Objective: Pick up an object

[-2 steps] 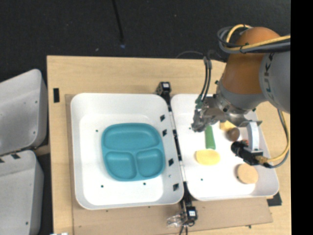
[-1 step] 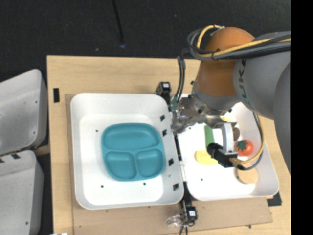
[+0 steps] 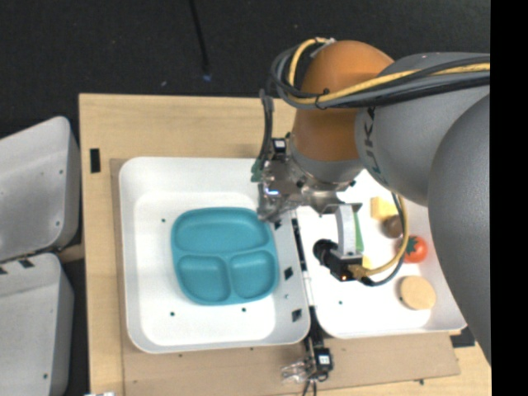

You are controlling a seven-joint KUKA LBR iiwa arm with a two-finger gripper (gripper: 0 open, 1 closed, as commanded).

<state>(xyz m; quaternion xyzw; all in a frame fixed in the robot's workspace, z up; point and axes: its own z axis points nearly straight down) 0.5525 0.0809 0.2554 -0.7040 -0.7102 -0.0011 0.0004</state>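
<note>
Grey and smooth, the arm (image 3: 437, 130) bulks in from the right, its rounded casing topped by a glossy orange band (image 3: 334, 97) with black and yellow cables looped over it. Dark lettering runs down the grey shell beside the band, cut off and unreadable.

Below it, a pale wooden bench (image 3: 165, 122) carries two shallow white plastic bins with rounded corners, side by side. The left bin (image 3: 148, 320) holds a teal plastic tray (image 3: 224, 254), smooth and matte, soft-cornered, divided into one large compartment and two smaller ones.

The right bin (image 3: 363, 324) is partly covered by the arm. In it lie a round, flat tan disc (image 3: 417, 293) near the front right, a small orange-red rounded piece (image 3: 415, 249) just behind it, and a yellow block (image 3: 381, 208) farther back beside a dark brown object, all close under the arm's edge.

The gripper (image 3: 272, 200) hangs at the divide between the bins, metallic and cluttered with fittings, just above the tray's rear right corner. Whether its fingers are spread or closed I cannot tell; nothing visibly sits between them.
</note>
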